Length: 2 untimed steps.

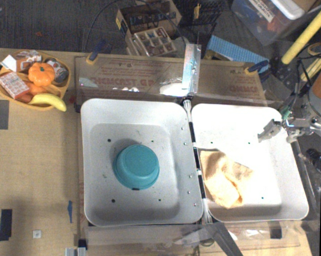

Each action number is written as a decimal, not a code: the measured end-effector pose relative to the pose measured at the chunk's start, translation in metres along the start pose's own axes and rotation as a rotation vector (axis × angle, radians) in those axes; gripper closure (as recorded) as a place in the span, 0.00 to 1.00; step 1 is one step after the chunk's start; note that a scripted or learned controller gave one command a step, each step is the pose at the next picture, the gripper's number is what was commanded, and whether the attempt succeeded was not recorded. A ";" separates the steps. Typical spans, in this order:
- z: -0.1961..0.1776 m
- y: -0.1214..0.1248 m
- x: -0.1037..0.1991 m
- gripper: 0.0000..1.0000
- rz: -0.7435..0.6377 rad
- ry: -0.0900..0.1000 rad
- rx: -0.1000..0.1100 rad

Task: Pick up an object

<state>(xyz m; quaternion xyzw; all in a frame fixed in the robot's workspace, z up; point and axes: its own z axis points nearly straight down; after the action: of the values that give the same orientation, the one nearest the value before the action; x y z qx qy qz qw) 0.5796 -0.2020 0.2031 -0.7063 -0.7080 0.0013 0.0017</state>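
A teal bowl (137, 166) lies upside down in the middle of the left bin (98, 117). A crumpled tan and yellow cloth (224, 178) rests in the near left part of the right bin (239, 122), against the divider. My gripper (278, 135) hangs over the right bin's far right side, up and to the right of the cloth and apart from it. Its two fingers (266, 134) are spread open with nothing between them.
A basket (4, 88) with a small pumpkin, a banana and packets sits on the bench at the far left. Cardboard, a clear plastic piece (191, 68) and clutter stand behind the bins. Cables and the arm's hardware crowd the right edge.
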 end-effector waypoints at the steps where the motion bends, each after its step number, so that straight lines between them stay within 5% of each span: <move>1: 0.073 -0.045 0.084 0.00 -0.167 0.000 0.001; 2: 0.113 -0.053 0.096 0.00 -0.282 -0.004 -0.016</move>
<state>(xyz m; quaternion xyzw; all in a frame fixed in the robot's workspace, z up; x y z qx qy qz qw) 0.5255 -0.1057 0.0906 -0.5999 -0.8001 -0.0030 -0.0051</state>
